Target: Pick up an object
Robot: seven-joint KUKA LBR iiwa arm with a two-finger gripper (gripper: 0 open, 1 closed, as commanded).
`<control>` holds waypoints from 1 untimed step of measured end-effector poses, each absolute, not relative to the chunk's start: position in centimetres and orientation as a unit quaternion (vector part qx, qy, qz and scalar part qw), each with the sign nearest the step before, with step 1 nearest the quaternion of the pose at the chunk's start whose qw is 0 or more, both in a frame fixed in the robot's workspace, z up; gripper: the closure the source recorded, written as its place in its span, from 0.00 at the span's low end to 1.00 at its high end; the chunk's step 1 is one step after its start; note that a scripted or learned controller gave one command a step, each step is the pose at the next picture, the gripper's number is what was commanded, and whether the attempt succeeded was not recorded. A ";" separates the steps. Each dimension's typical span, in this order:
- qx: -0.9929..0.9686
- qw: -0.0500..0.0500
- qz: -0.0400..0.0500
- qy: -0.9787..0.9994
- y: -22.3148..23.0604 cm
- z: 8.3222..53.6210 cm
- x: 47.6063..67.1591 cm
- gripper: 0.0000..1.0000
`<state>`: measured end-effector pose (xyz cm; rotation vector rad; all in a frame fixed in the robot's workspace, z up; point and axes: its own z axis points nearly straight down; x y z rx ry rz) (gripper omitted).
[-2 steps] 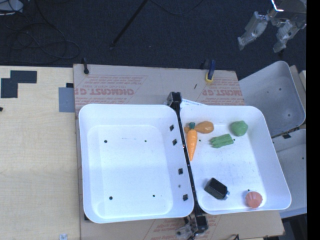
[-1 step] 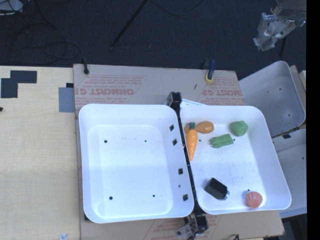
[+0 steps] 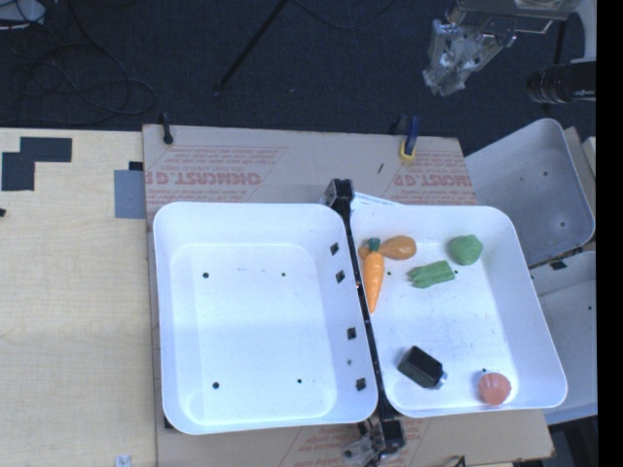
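The right bin (image 3: pixel 526 300) holds several small items: an orange carrot (image 3: pixel 372 276) against its left wall, an orange oval piece (image 3: pixel 397 248) beside the carrot's top, a green bean-like piece (image 3: pixel 431 275), a round green piece (image 3: pixel 466 250), a black block (image 3: pixel 421 367) and a red-orange ball (image 3: pixel 494 388) near the front. My gripper (image 3: pixel 450 69) hangs high at the top right, well above and behind the bins, away from every item. Nothing shows between its fingers.
The left bin (image 3: pixel 175 261) lies beside the right one on a cardboard sheet (image 3: pixel 292 168). A black clip (image 3: pixel 340 195) joins the bins at the back. A grey panel (image 3: pixel 545 183) stands to the right. Wooden benchtop (image 3: pixel 68 290) stretches left.
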<state>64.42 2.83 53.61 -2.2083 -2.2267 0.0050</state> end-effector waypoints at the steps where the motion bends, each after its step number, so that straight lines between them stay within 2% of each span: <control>1: -0.705 0.002 0.001 -0.710 9.7 53.7 64.4 1.00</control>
